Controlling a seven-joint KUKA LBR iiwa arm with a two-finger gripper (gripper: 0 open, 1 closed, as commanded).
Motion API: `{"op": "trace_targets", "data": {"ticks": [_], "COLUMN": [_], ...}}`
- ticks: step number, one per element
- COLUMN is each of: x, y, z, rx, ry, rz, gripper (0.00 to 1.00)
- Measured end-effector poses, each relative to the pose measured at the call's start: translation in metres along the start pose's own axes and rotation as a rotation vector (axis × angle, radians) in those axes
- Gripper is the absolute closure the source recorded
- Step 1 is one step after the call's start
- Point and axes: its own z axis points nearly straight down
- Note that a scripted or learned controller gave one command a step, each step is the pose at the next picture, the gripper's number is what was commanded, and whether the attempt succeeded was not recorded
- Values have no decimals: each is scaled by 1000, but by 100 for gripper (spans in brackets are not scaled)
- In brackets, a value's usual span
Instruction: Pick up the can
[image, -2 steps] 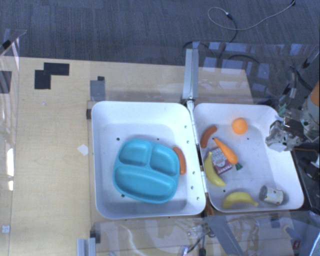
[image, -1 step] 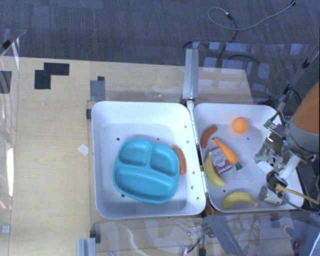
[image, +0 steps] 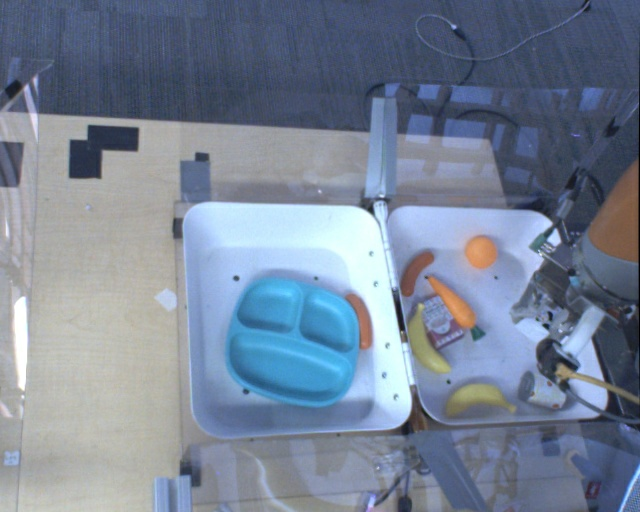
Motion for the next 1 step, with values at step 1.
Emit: {"op": "trace_targets", "data": {"ticks": [1], "x": [36], "y": [-39], "z": [-16], "rx": [-2], "ry": [1], "rz": [44], "gripper": [100]}}
